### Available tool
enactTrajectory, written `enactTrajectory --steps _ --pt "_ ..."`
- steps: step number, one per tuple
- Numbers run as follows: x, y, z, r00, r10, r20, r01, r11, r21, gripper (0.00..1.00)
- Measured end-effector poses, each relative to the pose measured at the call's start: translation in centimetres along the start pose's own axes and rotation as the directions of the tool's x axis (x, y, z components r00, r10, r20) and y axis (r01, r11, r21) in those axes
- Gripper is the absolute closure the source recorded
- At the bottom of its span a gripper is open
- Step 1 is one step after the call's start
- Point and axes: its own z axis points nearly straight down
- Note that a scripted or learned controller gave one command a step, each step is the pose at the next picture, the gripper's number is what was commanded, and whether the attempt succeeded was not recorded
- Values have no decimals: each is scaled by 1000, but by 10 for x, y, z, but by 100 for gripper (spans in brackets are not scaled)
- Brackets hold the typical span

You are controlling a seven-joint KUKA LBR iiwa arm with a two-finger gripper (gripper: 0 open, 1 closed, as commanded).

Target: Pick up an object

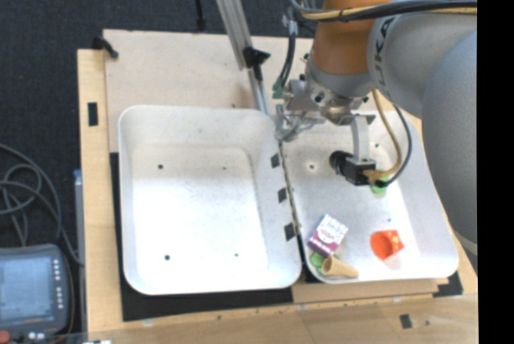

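Nothing lifted yet. Pincer (287, 128) up at right bin's (418, 198) far left corner, grip state impossible to tell. Purple packet (328, 234), orange piece (385, 243), cone (340, 267) lying near front edge, untouched.

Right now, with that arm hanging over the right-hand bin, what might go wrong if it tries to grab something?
The tool sits at the bin's far edge, away from the purple box, cone and orange piece.
Box and cone lie close together, so one may get nudged.
Both hug the near wall, cramping a grasp.
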Motion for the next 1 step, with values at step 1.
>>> enactTrajectory --steps 1 --pt "60 -8 8 1000 -1 -1 1 1000 0 100"
